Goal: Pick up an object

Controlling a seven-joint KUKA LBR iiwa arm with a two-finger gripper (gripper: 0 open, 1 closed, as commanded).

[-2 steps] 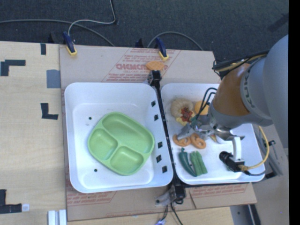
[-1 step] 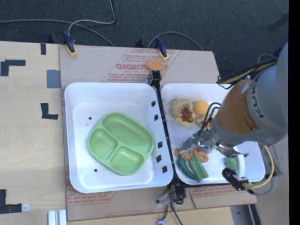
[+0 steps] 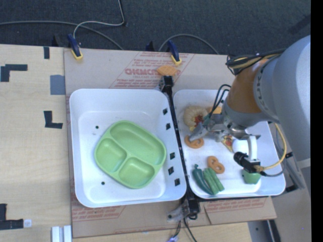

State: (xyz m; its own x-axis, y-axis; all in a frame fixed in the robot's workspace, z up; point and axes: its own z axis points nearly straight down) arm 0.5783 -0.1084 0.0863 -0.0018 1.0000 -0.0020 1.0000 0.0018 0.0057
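The right bin holds several small food toys. A tan bun-like piece lies at its upper left, and an orange round slice sits just below it. A brown pretzel and a bunch of green pods lie toward the front. My gripper reaches in from the right and hangs low over the bin's left part, its tip just above the orange slice and beside the bun. Nothing can be seen held in it.
The left bin holds a green divided plate. A small green thing sits at the right bin's front right. A red and yellow piece lies partly under the wrist. The black divider between the bins is close to the gripper's left.
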